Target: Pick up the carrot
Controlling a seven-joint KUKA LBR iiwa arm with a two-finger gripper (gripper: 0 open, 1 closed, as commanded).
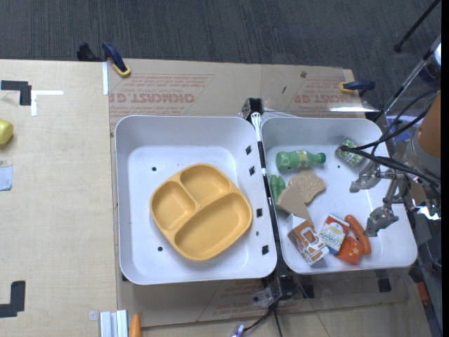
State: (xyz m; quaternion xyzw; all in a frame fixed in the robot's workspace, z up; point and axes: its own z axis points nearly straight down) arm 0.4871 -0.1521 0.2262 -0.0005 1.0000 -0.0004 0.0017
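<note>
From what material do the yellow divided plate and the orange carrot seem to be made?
The yellow divided plate looks like moulded plastic with a matte finish: one even colour, smooth rounded compartment ridges. The orange carrot seems to be toy plastic, smooth and uniformly bright, though it is too small to be sure.

The arm is reaching in from the right edge of the camera view, its orange band showing at the upper right above the wrist, with black cables trailing across it. The gripper (pixel 374 201) is hanging at the end, its two metal fingers (pixel 364 181) spread apart and pointing leftward, one sitting higher and one lower, nothing lying between them.
</note>
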